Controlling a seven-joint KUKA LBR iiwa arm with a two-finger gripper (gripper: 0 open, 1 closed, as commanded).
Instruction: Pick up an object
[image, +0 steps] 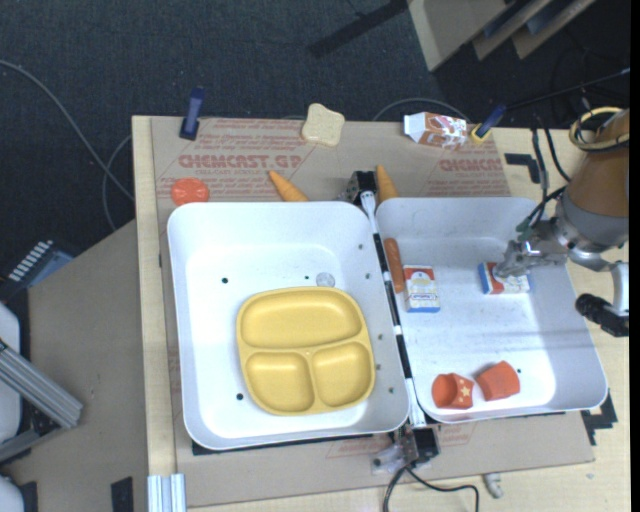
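The right bin (560, 225) holds several small items. A white box with blue and red print (493, 279) lies near its middle right, and my gripper (518, 260) hangs right over that box's far right end, touching or nearly touching it. A red-and-white carton (422, 289) lies left of the middle. An orange sausage (394, 264) runs along the bin's left wall. A red tomato-like piece (453, 391) and an orange cup-like piece (498, 380) sit near the front wall. The arm (600, 195) comes in from the right.
The left bin (200, 300) carries a yellow divided plate (305, 350) and a small grey disc (325, 280). Behind the bins on the board lie a bread slice (322, 123), a carrot (287, 186), an orange lid (188, 190) and a small carton (435, 128).
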